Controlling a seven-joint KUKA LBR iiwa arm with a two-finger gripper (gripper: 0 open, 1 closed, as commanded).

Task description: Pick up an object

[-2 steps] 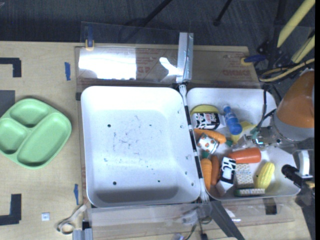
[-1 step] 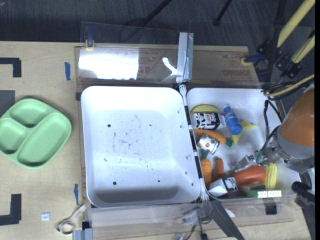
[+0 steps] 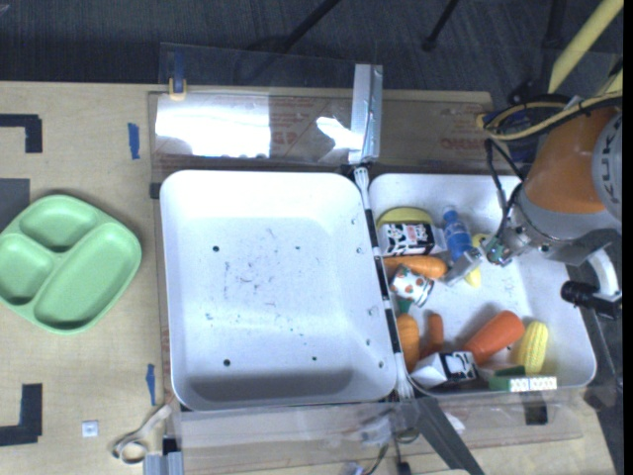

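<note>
Clutter is packed into the right bin, all of it toy food and small packs. The arm is seen over the bin's upper right part, with the gripper low near a blue bottle; whether it is apart or together cannot be told, and nothing is seen held. No single target is named by the task. The likeliest pick is judged to be the bottle, just left of the gripper. It is probably light, stiff plastic, smooth and rounded, so slipping or rolling is a risk; a hold across its middle is advised. Below the bottle an orange carrot lies, and further down a larger carrot beside yellow corn. These are judged light, hard and tapered; a grasp at the thick middle is best. The left bin is beside the right bin.
</note>
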